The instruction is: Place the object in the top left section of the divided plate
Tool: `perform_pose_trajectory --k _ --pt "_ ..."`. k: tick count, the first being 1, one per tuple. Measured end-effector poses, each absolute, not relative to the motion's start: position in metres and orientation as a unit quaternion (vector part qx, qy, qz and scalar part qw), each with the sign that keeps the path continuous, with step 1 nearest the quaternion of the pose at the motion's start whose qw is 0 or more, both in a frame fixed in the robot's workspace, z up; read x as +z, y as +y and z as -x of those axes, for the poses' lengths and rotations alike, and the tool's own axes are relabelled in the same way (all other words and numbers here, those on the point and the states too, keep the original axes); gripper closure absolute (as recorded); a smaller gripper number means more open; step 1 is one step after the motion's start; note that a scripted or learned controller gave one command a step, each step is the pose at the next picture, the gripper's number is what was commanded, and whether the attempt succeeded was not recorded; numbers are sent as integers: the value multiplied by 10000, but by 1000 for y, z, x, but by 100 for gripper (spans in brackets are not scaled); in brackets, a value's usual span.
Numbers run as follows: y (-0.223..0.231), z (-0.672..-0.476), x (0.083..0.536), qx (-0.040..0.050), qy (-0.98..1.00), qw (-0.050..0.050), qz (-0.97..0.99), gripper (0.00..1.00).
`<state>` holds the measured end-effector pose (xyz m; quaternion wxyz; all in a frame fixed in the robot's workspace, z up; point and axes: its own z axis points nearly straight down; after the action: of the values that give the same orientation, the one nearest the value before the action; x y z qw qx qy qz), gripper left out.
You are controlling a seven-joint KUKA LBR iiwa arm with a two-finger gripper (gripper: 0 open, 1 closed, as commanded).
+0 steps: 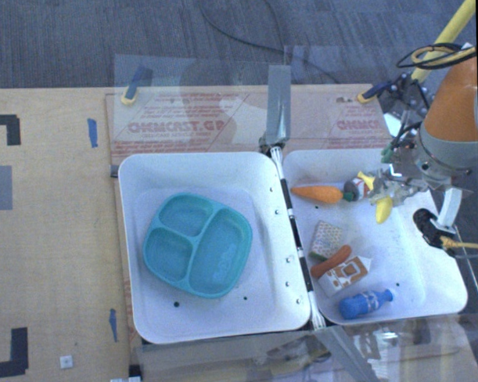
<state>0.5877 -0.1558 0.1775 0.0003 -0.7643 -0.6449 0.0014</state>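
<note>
Claw (397,179), fingers' state indiscernible, poised at right bin's upper right beside small yellow plastic banana (383,209): likely light, rigid, slick; grasp across its middle. Teal divided plate (197,244) lies in left bin.

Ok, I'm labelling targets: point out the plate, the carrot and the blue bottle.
plate (197,244): camera view, centre dividers.
carrot (318,194): camera view, mid-body.
blue bottle (363,303): camera view, mid-body.

bright, even light; slightly soft focus
</note>
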Motion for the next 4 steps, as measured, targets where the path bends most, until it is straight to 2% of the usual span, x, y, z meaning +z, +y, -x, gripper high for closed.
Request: perform_pose_trajectory --k 1,2,3,4 --pt "-90 -570 214 14 -6476 13 7619 100" --pt "-27 -548 182 16 -6543 16 7562 100" --pt "30 -531 224 14 -6275 7 7786 100" --pt "118 -485 249 25 -6393 14 7690 100"
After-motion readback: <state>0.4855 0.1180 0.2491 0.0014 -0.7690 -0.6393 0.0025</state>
